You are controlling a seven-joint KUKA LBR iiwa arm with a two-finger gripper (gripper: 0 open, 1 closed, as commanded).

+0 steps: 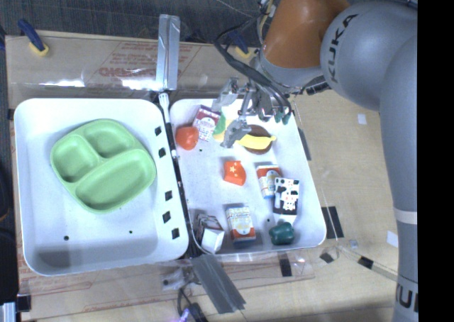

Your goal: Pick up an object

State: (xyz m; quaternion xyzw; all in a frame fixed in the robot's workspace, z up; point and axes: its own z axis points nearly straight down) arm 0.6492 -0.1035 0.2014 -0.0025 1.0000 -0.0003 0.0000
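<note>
My gripper hangs over the back of the right bin, its metal fingers pointing down and apart, nothing between them. Just beside the fingertips lie a yellow banana-shaped toy to the right, a small pink-and-white carton to the left, and a red tomato by the bin's left wall. Farther forward sit a red-orange block, a small can, a black-and-white cow-print box, a juice box, a green toy and a white cup.
The left bin holds a green divided plate. A metal divider runs between the bins at the back. The grey arm with its orange band looms over the right bin's far right corner.
</note>
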